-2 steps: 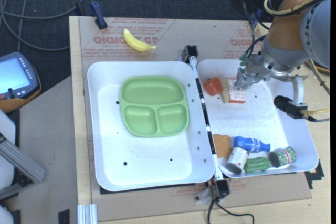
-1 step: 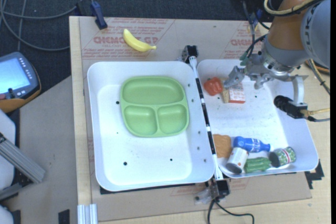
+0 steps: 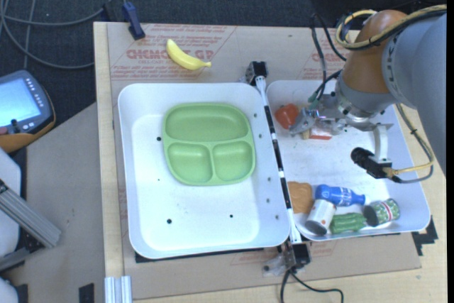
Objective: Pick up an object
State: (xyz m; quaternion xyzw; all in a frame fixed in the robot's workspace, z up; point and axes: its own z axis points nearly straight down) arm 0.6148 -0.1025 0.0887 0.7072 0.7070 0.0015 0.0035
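One red-printed cardboard sheet (possibly "CHEMCO").

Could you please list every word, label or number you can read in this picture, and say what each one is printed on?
"CHEMCO...": red print on the cardboard sheet under the bins, partly hidden by the banana; the smaller red lines around it are too blurred to read.
Label on the blue bottle: too small to read.
Label on the can: too small to read.
Handheld screen: unreadable.
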